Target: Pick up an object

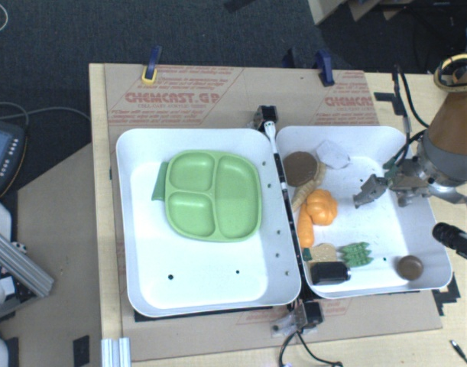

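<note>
The right bin (386, 147) holds several small objects. At its left wall lies a brown round piece (299, 167), with an orange pepper-like toy (321, 207) and an orange carrot shape (305, 228) below it. Near the front are a green leafy toy (355, 254), a black block (329, 272) and a brown ball (410, 267). A clear plastic piece (334, 156) rests toward the back. My gripper (369, 192) hangs over the bin's middle right, to the right of the orange toy and apart from it. Nothing shows in its grasp.
The left bin (141, 228) carries a green divided plate (214, 196). A ridge where the two bins meet runs down the centre (283, 205). Blue clamps (323, 67) hold the board at the back. The arm's orange band (456, 128) stands over the right rim.
</note>
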Controlling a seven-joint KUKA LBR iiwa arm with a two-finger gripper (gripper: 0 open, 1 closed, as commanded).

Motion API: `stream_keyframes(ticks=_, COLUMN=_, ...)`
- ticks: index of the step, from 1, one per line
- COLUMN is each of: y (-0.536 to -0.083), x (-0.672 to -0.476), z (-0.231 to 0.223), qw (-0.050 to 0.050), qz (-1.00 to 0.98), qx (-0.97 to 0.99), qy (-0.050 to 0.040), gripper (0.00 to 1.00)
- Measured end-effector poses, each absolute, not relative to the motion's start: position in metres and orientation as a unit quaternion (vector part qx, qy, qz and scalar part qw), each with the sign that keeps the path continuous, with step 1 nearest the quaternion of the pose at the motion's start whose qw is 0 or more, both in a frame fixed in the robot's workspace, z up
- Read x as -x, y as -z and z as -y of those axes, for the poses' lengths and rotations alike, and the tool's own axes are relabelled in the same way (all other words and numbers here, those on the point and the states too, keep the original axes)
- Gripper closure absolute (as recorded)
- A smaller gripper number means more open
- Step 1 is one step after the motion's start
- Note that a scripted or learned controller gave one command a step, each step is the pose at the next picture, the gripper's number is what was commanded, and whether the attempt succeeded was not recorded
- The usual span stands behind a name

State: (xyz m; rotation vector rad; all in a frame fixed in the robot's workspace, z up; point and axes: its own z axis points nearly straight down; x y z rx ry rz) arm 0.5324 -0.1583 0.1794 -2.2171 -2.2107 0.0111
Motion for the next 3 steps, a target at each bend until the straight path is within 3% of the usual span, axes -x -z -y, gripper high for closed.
stream_keyframes(ticks=1, y=-0.186, x=-0.536, z=0.158, qw=0.0, qz=0.707, qx=0.707, qy=0.0001, gripper=0.0)
stream_keyframes(ticks=3, y=-0.082, x=-0.539, z=0.148, qw=0.002, qz=0.707, qx=0.707, qy=-0.0012, gripper=0.0)
